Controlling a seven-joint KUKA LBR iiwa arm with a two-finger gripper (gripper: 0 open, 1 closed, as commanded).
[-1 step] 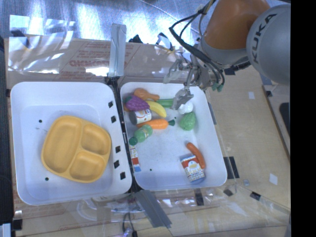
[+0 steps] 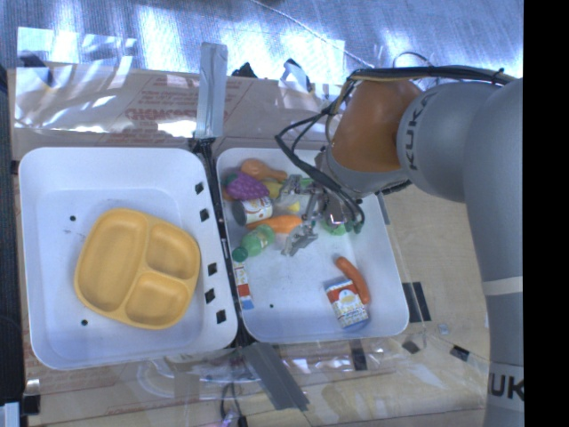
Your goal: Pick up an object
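Gripper [image 2: 302, 236] low in the right bin [image 2: 387, 301] beside an orange carrot [image 2: 283, 223], its opening impossible to tell.

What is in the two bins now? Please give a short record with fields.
left bin: one yellow divided tray
right bin: toy foods, crowded toward the far side
far group: purple grapes, small can, carrot, green item
near group: sausage beside a small box
gripper: low over the far group, by the carrot
grasp: cannot tell from this view
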